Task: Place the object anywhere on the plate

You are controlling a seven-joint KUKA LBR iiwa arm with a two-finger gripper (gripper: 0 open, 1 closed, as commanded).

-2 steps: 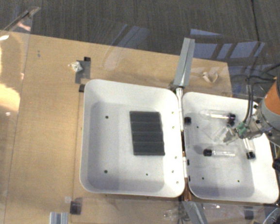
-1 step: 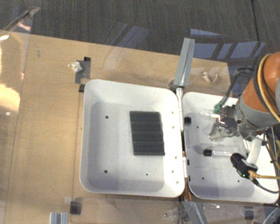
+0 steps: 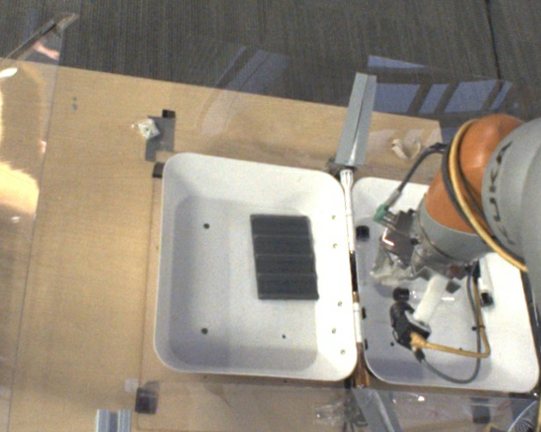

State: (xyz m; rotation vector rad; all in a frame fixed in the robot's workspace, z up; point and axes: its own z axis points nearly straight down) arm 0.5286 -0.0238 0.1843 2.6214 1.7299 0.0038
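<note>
The dark ribbed plate (image 3: 285, 257) lies in the left bin (image 3: 175, 343), nothing on it. The object to place cannot be made out under the tool (image 3: 405, 288), low in the right bin (image 3: 511, 372); its state cannot be told. Judged step: picking. Next, lift and carry left over the plate.

Single fixed overhead camera, slanted down, both white bins (image 3: 170, 343) in frame, arm (image 3: 523, 185) entering at right

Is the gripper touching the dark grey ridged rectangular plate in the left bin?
Apart. The camera view shows the gripper over the right white bin, the plate across the divider.
</note>
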